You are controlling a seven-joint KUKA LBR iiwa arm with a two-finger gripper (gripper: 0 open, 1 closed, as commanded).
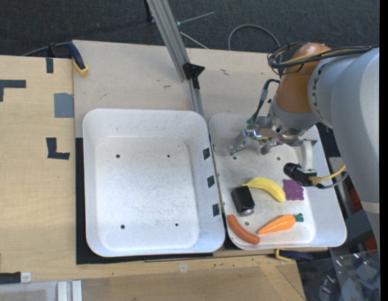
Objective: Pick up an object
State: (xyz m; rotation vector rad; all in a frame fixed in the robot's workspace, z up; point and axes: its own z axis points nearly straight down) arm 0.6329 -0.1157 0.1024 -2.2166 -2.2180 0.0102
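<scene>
Pincer (244, 144) above right bin (332, 231).

The arm (344, 105) runs off the edge at three o'clock and hides the right bin's (326, 231) far corner at two o'clock. The purple object (295, 190) is too blurred to name, and the pincer (253, 140) too small to read.

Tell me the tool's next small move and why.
Probably shift the tool toward the near end of the right bin, then lower it. It sits over bare floor at the far end, while the banana, black block, carrot and sausage lie nearer.
</scene>
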